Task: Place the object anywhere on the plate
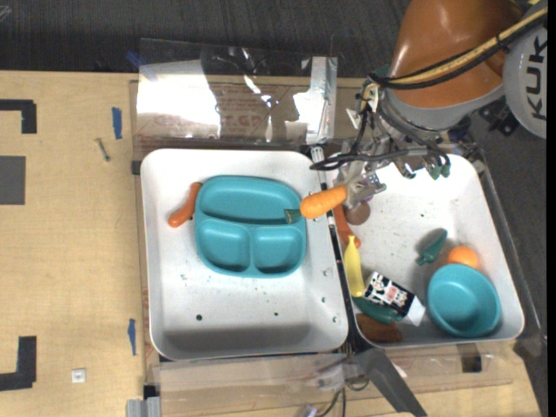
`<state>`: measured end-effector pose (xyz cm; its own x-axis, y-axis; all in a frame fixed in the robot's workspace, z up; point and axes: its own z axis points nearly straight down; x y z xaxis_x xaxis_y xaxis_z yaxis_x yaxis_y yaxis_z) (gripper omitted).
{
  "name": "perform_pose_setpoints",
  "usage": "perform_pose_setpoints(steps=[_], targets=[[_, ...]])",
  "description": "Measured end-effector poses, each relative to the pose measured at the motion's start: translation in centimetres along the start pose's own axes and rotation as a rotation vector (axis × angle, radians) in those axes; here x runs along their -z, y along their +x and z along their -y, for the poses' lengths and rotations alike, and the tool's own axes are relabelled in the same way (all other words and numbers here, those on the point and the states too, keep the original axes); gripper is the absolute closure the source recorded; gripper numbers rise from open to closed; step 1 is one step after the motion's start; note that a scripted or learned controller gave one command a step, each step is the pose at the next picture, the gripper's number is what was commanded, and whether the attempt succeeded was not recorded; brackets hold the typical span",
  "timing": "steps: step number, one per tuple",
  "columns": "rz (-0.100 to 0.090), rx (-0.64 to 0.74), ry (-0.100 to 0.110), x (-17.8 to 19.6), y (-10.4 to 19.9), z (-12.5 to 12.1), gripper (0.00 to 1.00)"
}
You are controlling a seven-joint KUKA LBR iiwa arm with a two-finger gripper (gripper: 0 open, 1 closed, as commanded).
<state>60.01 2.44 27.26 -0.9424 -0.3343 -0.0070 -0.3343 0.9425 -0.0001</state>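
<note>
Two white bins (165, 320), one teal plate (250, 224), one bowl (463, 299), perhaps two carrots (323, 202)

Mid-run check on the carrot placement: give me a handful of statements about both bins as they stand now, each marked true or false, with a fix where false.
1. The teal plate lies in the left bin. True.
2. The carrot lies wholly inside a plate compartment. False: it sits by the plate's right rim, reaching over the divide between the bins, right at the gripper.
3. A teal bowl sits in the right bin. True.
4. The orange sausage-like piece rests on the plate. False: it lies on the bin floor against the plate's left edge.
5. The yellow item is in the left bin. False: it lies in the right bin, near the divide.
</note>
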Motion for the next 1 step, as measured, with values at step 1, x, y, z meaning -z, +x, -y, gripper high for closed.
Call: perform_pose_setpoints(steps=[1], targets=[[-0.001,-0.001,0.0,-0.04,0.03,0.04,0.0]])
